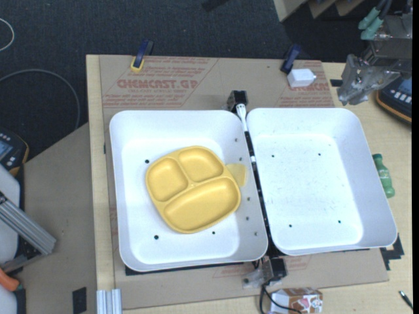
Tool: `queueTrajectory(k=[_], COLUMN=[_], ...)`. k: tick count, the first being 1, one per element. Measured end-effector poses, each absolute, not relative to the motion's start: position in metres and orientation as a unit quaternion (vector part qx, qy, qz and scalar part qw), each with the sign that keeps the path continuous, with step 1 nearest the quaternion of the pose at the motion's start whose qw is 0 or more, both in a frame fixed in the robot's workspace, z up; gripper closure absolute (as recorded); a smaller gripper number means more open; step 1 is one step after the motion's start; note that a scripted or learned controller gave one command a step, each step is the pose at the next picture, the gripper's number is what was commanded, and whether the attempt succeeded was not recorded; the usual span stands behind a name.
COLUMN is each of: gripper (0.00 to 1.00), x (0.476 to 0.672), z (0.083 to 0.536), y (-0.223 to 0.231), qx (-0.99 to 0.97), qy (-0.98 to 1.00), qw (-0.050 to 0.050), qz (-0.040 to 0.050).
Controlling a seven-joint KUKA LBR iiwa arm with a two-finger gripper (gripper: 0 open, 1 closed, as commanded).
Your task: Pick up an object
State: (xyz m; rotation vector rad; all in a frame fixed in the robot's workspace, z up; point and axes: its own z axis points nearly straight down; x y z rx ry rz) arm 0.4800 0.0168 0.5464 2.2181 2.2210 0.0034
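Left bin [124, 175] | yellow divided plate [192, 188] flat, long axis upper-left to lower-right | hand [357, 87] state unclear

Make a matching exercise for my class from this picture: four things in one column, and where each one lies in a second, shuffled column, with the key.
Things
1. yellow divided plate
2. tool
3. green object
4. small white block

Places
A. on the bench, just outside the right bin's right rim
B. inside the left bin
C. on the cardboard behind the right bin, near a blue clamp
D. above the bench's far right corner, outside both bins

Pairs: 1-B, 2-D, 3-A, 4-C
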Motion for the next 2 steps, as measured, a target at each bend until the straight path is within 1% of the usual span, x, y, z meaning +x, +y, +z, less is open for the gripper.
queueTrajectory(k=[1, 2], gripper=[1.00, 1.00], x=[0.478, 0.480], z=[0.397, 0.436], y=[0.028, 0.092], qx=[0.707, 0.704], qy=[0.707, 0.710], qw=[-0.006, 0.001], qz=[-0.0067, 0.0029])
